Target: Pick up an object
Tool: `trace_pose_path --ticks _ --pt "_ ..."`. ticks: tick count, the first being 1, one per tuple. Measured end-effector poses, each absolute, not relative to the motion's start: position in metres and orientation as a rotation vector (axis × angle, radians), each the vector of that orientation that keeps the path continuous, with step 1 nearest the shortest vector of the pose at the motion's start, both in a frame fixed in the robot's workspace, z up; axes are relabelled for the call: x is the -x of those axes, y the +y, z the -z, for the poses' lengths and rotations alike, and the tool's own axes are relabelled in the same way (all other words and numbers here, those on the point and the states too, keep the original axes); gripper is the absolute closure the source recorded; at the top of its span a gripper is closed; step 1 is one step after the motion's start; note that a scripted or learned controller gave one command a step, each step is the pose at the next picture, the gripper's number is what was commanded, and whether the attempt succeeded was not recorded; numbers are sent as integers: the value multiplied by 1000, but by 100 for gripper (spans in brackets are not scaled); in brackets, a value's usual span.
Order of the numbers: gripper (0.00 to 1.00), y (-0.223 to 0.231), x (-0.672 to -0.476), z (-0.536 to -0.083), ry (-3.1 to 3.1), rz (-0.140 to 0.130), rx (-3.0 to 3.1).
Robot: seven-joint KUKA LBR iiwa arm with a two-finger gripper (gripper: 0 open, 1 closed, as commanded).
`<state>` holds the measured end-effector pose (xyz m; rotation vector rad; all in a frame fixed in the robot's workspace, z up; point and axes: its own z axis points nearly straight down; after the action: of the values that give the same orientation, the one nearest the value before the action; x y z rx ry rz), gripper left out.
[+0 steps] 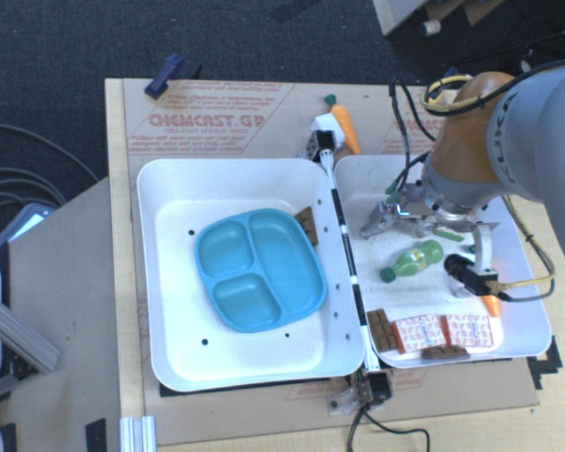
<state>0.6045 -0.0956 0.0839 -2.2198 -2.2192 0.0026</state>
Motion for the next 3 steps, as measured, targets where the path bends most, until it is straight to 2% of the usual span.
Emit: trace_pose_path --ticks 1,2,3 --pt "0 -125 -560 -84 -2218 -2 2221" --pt "0 -98 -509 -84 -2219 -2 2220" --pt "100 -98 -510 -94 -2219 0 2222"
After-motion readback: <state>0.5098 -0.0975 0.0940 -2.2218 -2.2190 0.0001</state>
